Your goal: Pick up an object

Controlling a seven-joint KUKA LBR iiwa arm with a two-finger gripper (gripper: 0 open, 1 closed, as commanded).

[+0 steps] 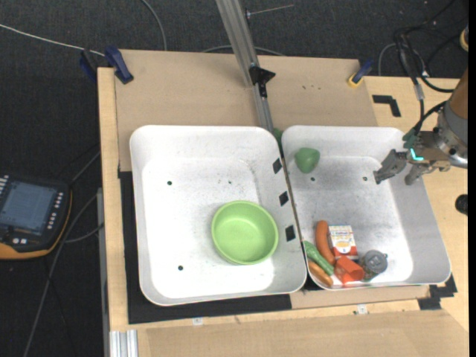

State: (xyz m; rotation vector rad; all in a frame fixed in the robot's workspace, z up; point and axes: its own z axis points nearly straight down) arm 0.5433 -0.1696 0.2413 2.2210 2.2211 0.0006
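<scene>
In the right bin [416, 222] a heap of small things lies at the near edge: an orange sausage-shaped piece [322, 238], a small white and orange carton [341, 237], a red piece [348, 268] and a grey round object [374, 261]. A green rounded lump [306, 158] sits alone at the bin's far left corner. A light green bowl [245, 232] stands upright in the left bin [171, 199]. My gripper [399, 173] hovers over the right bin's far right part, open, with nothing between its fingers, well apart from the heap and the lump.
A slanted metal pole [242, 39] runs from the top down to the gap between the bins. Black clips [283, 198] mark the shared rim. A pendant [30, 214] lies off the bench at left. Cables trail at the upper right.
</scene>
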